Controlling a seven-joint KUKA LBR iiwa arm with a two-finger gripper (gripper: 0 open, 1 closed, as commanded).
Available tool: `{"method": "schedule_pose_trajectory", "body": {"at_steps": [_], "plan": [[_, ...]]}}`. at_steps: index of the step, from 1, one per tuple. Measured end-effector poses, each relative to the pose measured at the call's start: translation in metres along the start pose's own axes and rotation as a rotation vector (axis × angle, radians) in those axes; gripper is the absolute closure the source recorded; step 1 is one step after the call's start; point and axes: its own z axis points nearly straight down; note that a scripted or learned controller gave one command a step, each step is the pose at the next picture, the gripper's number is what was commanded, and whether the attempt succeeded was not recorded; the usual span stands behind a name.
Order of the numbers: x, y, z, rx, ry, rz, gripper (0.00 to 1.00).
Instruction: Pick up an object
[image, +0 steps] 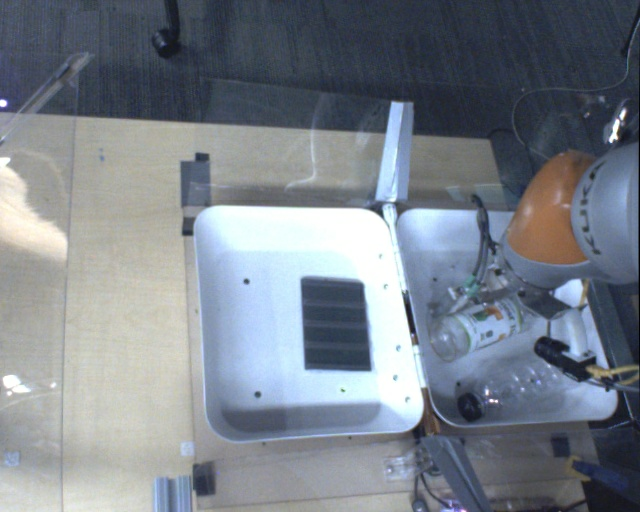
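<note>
Right bin (440, 232): labelled bottle (482, 328) lies on its side near the bin's middle, a little left of centre. Long axis runs nearly across the view, tilted slightly so that the right end sits higher than the left. The pale, see-through end points left, toward the wall shared with the left bin (230, 300); the end with the white, green and red label points right, toward the arm (548, 225). End effector (482, 293) hangs just above the bottle's upper side, close over the labelled part; contact cannot be confirmed from this angle. Whether the end effector is released or clenched cannot be told, since the wrist and cables hide it, and no object is seen gripped in it. Also in the right bin: a clear bottle (510, 384) lying on its side along the near wall, its black cap (470, 406) pointing left, apart from the labelled bottle. Left bin: one dark ribbed pad (335, 322) lying flat, right of centre, long axis running from far wall to near wall. Both bins sit side by side on the pale wooden tabletop (120, 350), touching along their shared edge.
</note>
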Motion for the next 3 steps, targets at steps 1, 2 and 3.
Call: {"method": "schedule_pose_trajectory", "body": {"at_steps": [1,2,3], "plan": [[0.0,0.004,-0.013,-0.009,-0.003,-0.002,1.0],[-0.05,0.014,-0.06,0.004,0.001,-0.12,1.0],[-0.05,0.014,-0.06,0.005,0.001,-0.121,0.0]]}}
